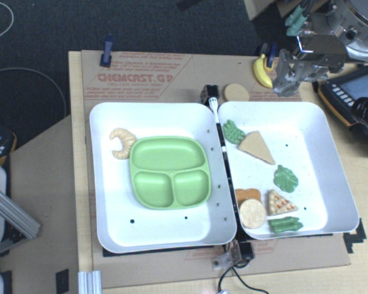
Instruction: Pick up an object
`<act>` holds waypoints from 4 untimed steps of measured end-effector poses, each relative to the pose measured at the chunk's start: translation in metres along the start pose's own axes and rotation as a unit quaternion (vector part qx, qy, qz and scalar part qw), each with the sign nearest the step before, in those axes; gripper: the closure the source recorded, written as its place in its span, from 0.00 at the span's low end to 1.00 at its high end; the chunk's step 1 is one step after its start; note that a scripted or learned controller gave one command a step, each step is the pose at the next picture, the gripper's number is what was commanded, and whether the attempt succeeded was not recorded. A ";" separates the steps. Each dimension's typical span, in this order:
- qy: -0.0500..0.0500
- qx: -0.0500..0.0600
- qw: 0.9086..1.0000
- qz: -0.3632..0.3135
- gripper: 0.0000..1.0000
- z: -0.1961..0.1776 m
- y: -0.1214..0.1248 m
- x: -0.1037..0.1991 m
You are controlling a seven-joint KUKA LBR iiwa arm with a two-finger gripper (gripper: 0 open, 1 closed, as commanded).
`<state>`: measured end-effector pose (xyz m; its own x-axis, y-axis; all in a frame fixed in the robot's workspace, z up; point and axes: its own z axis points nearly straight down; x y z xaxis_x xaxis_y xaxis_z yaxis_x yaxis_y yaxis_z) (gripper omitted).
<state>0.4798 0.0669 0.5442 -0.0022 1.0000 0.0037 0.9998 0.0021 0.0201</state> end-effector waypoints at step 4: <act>0.000 0.003 1.000 0.000 1.00 0.056 -0.001 0.025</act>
